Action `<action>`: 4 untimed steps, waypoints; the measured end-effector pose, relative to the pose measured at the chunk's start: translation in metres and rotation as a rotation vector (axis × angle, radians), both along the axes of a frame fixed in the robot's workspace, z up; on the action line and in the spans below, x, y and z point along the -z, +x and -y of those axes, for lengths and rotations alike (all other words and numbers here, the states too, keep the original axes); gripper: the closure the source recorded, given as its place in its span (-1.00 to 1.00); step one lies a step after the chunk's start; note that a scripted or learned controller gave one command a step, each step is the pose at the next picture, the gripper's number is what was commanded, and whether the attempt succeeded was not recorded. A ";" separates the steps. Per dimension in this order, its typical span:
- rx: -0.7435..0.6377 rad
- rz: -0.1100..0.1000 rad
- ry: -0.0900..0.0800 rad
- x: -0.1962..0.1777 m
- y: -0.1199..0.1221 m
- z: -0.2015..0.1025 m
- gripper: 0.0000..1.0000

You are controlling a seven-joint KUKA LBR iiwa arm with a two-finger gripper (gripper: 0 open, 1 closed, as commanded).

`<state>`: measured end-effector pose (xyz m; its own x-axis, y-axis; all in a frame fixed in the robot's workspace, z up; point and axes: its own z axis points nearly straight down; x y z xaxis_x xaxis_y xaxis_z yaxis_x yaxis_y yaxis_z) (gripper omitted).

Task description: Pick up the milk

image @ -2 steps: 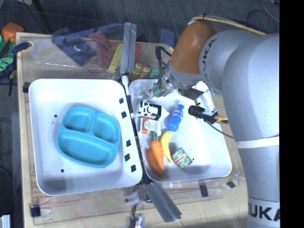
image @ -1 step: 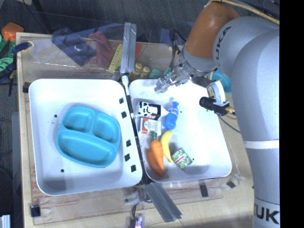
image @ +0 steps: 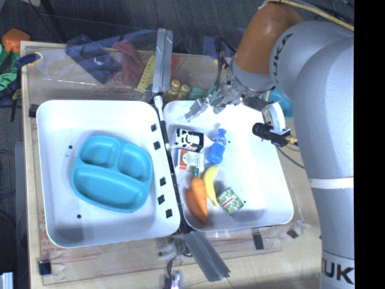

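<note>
I see the arm (image: 319,101) filling the three o'clock side of the view, its orange band high at one o'clock and the wrist bent down toward the desk (image: 36,245). Two white bins sit side by side. The left bin (image: 54,161) holds a blue divided tray (image: 112,172). The right bin (image: 264,173) holds the small things, all gathered along its nine o'clock edge by the divider.

The hand (image: 204,105) hovers at the right bin's twelve o'clock rim, its fingers looking spread apart with nothing between them. From the hand, the milk (image: 189,140), which I take to be the small black-and-white carton, lies at about seven o'clock, close below it and just beside the divider. A red and white packet (image: 190,160) touches the carton at its six o'clock side, and a blue bottle (image: 216,148) lies near at three o'clock. Farther toward six o'clock sit a carrot (image: 198,202), a banana (image: 211,184) and a green carton (image: 230,200).

I judge the step to be the approach. To do it well I would bring the hand straight over the carton, turn the fingers so they close across its narrow sides, clear of divider and bottle, then descend slowly.
</note>
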<state>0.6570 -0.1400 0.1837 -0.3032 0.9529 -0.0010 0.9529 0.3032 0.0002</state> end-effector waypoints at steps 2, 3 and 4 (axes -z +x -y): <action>0.143 0.004 -0.009 0.089 0.000 -0.020 -1.00; 0.135 0.003 -0.004 0.079 0.001 -0.024 1.00; 0.352 -0.001 0.001 -0.029 0.000 -0.026 1.00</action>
